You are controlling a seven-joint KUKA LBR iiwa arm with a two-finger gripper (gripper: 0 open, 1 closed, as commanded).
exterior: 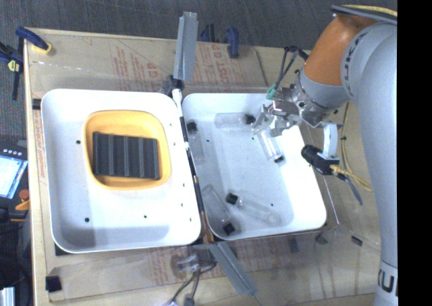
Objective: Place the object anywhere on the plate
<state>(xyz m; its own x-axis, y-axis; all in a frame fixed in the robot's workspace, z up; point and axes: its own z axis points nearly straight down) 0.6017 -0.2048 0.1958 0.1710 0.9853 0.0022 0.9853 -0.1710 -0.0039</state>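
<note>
The yellow plate (128,121) with a dark ribbed centre lies in the left bin (67,217). Several clear vials with black caps lie in the right bin (304,196). One clear vial (273,147) lies slanted just below my gripper (265,122), its black cap pointing toward the near right. The gripper hangs over the far right part of that bin, close above or touching this vial's upper end. Whether the vial sits inside the gripper is hidden by the wrist hardware.
Another vial (229,120) lies left of the gripper near the far wall. One vial (194,141) rests against the left wall. Two vials (256,209) (217,209) lie near the front. Clamps and a metal bar (185,44) stand behind the bins.
</note>
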